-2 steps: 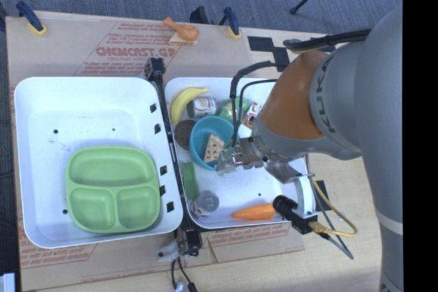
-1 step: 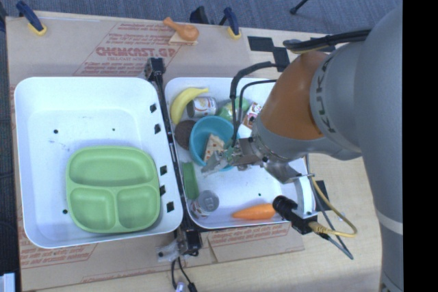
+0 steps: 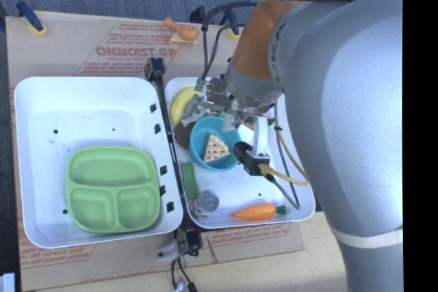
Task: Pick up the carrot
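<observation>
Arm [image 3: 342,78] fills the right side, orange band above the wrist, reaching over the right bin [image 3: 304,205]. Gripper [image 3: 229,118] sits above the blue bowl [image 3: 205,130]; can't tell its state. Bowl holds a sandwich wedge [image 3: 217,148]. Carrot [image 3: 255,213] lies at the bin's near edge, well apart from the gripper. Banana [image 3: 181,104] sits beside the bowl. Green plate [image 3: 113,188] is in the left bin [image 3: 41,106].
</observation>
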`<state>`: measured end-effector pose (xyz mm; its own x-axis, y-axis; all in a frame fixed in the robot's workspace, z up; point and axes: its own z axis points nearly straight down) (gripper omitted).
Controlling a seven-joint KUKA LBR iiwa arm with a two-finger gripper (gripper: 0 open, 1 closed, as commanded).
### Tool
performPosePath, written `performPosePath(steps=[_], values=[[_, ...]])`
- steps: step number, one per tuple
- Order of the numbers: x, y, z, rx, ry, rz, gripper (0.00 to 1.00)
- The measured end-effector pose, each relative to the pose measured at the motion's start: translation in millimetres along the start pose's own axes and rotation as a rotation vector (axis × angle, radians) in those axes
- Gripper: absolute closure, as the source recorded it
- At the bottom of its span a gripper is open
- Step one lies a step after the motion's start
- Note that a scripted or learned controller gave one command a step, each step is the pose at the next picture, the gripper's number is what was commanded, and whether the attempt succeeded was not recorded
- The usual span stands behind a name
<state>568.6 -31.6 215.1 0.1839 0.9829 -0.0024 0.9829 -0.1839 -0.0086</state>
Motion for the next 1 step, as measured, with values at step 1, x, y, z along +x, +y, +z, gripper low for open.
performPosePath(steps=[1], values=[[49.1, -15.7, -92.6, -0.006, 0.004, 0.056, 0.0]])
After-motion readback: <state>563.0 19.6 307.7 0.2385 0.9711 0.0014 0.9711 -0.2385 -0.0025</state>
